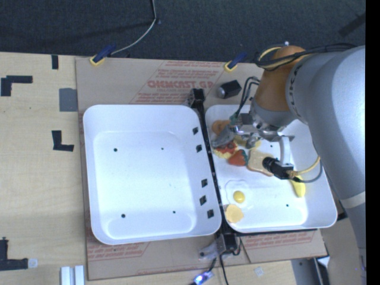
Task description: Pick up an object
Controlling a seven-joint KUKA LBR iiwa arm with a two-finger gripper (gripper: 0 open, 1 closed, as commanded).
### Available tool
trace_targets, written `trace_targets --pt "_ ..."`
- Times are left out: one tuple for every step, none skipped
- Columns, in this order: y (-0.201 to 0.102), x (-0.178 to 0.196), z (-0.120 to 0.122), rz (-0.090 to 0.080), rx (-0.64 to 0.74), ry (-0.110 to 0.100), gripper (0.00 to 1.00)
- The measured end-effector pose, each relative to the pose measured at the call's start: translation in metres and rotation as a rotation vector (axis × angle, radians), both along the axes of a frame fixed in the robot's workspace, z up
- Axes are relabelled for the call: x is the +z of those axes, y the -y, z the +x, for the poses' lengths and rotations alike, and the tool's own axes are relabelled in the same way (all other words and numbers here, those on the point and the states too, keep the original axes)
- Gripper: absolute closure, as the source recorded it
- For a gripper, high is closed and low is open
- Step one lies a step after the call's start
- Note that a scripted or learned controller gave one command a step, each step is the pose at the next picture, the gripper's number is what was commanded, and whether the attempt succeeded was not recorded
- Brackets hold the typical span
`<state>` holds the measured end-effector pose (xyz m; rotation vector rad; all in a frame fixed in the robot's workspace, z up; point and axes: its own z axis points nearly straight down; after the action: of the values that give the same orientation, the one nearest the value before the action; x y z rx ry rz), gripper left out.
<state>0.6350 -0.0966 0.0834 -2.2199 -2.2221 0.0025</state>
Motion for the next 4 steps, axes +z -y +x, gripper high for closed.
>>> trace_targets --pt "0.001 0.003 0.035 -0.002 0.002 0.006 0.00" --pt "0.001 0.012 0.035 -0.003 0.003 0.005 1.00" --pt "-0.027 0.107 -0.037 0.003 0.001 0.004 1.00" --pt "-0.053 0.114 -0.111 0.002 0.000 -0.005 1.00"
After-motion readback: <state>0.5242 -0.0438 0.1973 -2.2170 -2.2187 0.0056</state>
